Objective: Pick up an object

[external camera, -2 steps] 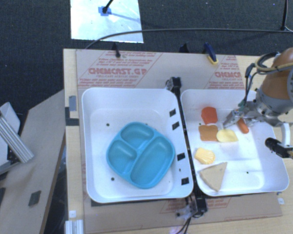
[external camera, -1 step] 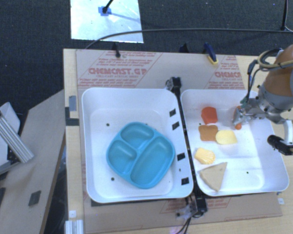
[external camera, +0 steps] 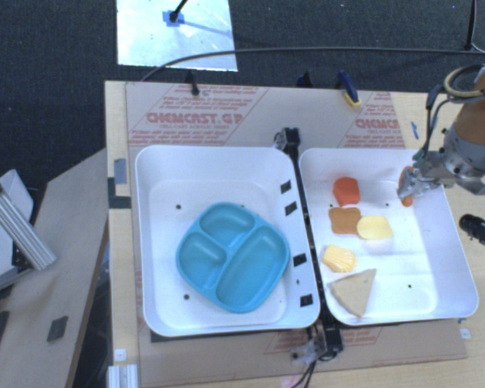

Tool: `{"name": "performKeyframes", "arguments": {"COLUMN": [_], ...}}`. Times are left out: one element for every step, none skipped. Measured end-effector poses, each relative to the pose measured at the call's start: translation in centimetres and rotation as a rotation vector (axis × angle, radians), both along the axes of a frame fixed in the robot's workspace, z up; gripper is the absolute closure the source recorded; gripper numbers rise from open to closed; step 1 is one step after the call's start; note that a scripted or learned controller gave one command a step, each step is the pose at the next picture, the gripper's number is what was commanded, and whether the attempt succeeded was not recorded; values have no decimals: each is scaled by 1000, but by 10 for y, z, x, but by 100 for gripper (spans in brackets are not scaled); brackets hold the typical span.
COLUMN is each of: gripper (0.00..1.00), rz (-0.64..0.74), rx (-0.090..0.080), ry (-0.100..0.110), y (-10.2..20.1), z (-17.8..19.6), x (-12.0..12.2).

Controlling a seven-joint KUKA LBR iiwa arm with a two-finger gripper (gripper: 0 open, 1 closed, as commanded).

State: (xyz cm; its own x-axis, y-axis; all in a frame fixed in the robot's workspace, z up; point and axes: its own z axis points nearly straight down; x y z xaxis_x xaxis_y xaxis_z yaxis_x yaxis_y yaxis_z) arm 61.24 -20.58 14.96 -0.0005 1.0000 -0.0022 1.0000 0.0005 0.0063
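Observation:
The right bin (external camera: 444,297) holds an orange-red block (external camera: 347,191), a brown toast-like piece (external camera: 344,219), a yellow round piece (external camera: 374,229), a pale yellow ridged piece (external camera: 339,259) and a tan wedge (external camera: 354,291). My gripper (external camera: 407,196) hangs over the bin's far right part, to the right of the orange-red block. A small orange piece (external camera: 406,201) shows at its tip, pinched between the fingers.
The left bin (external camera: 158,217) holds a blue divided plate (external camera: 233,255). A black divider with clips (external camera: 301,217) runs between the bins. Cardboard (external camera: 202,111) lies under both bins, and a blue clamp (external camera: 349,87) sits at its far edge.

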Motion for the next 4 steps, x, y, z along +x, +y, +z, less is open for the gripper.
{"name": "performKeyframes", "arguments": {"gripper": [100,100,100,100], "rz": [4,5,7,9], "rx": [1,0,3,4], "ry": [1,0,6,5], "y": [5,5,47,99], "z": [45,90,83,92], "x": [-1,1,-19,-30]}}
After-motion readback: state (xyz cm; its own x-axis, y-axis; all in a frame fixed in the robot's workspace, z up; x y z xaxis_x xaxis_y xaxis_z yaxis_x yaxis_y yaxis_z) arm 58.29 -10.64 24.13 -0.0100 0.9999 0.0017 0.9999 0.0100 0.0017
